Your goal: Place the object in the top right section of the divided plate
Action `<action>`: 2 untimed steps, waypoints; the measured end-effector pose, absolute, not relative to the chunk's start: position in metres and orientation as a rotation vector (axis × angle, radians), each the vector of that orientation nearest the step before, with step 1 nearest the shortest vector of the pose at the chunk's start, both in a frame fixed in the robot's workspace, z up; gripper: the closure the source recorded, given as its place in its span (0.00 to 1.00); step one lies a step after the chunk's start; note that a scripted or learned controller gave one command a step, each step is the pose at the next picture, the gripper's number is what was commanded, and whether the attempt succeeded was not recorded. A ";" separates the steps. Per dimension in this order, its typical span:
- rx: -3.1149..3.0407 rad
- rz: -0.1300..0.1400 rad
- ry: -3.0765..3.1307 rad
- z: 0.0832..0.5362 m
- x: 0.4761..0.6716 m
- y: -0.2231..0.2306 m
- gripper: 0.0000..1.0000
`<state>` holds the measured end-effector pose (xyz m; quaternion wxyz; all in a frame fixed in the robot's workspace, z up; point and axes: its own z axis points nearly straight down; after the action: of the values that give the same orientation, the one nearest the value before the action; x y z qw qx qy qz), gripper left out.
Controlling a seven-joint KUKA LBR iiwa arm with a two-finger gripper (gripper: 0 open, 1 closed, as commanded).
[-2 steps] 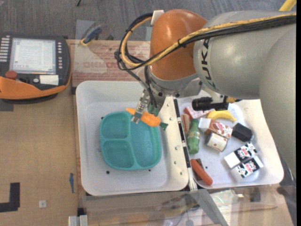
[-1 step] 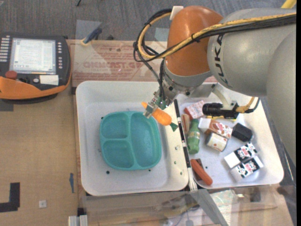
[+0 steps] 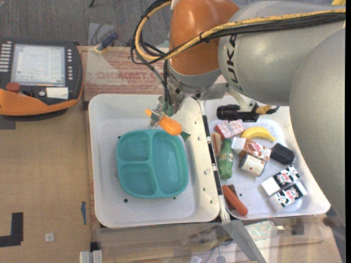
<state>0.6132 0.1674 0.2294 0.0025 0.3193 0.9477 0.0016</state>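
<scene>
While the gripper sits over the left bin's far side, I honestly can't tell if it's gripping the orange carrot just below it, touching the teal divided plate's top right rim, long axis angled down-right.

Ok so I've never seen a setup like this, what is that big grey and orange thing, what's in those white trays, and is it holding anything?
That is a robot arm, seen from a camera fixed above the bench, looking down at a slant. The arm reaches in from the right. At its tip is a small two-finger gripper, hovering at the top edge of a teal divided plate in the left white bin. An orange toy carrot sits right at the gripper's tip; I cannot tell whether it is actually gripped. The right bin holds toy food: a banana, a green bottle, a sausage and small cartons.
</scene>
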 end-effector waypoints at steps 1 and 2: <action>0.855 0.002 3.022 0.233 0.585 0.197 1.00; 0.354 0.002 3.120 0.230 0.583 0.159 1.00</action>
<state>0.5831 0.1593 0.2298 0.0009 0.1127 0.9936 0.0006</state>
